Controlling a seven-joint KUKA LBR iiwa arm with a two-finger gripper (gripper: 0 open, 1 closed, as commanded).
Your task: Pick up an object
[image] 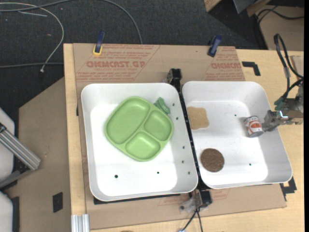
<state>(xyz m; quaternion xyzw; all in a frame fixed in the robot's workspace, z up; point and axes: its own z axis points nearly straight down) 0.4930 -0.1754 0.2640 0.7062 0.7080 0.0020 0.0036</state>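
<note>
Here, seen from above at a slant:

Bench: cardboard-topped board [145, 62] with red print, two blue clamps at its far edge, one [99, 41] at 11 o'clock and one [214, 45] at 1 o'clock.

Left bin [96, 168]: shallow, white. It holds a green divided plate [139, 127] with three compartments, lying flat near the bin's middle, slightly toward 12 o'clock.

Green scrap: a small darker green item [162, 105] lies touching the plate's rim at its 1 o'clock side; too small to name.

Right bin [251, 178]: shallow, white, just beside the left bin, their rims meeting along a dark seam.

Tan piece: a flat, squarish tan thing [198, 118], like a slice of bread or a sponge, at the right bin's 9 o'clock edge.

Brown disc: a round, dark brown, flat thing [212, 159] at the bin's 7 o'clock, near the tan piece but apart from it.

Can: a small red-and-white can [254, 125] at the bin's 3 o'clock side, tilted or lying on its side.

Gripper [268, 122]: comes in from 3 o'clock over the bin's right rim, its tip touching or just beside the can.

Hand state: cannot tell whether it is spread or clamped, nor whether the can sits within its grasp.

Cables: thin grey cable [53, 13] loops on the dark floor at 11 o'clock.
</note>
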